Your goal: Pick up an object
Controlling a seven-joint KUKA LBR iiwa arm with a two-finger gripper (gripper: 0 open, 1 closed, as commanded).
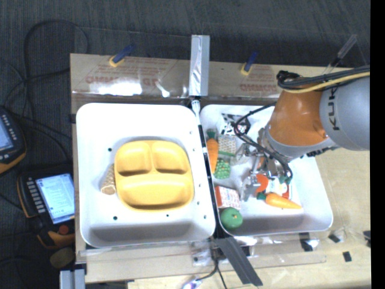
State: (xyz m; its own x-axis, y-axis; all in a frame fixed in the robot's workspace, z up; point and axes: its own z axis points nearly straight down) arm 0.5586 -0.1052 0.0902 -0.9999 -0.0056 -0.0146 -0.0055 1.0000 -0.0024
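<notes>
In the right-hand shallow white bin (313,218), lower right of frame: two-finger gripper (260,179), finger state impossible to tell, hanging just above a small orange plastic carrot (283,201) amid mixed toy food, a green round fruit (231,218) lower left; left white bin (90,221) bears a yellow compartment tray (154,173); dark carpet floor (180,8) beyond.

2 white bins (90,221), 1 yellow tray (154,173), 2 carrots (281,201)

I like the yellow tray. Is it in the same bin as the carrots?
No, the yellow tray sits in the left bin, while the carrots lie in the right bin.
</notes>
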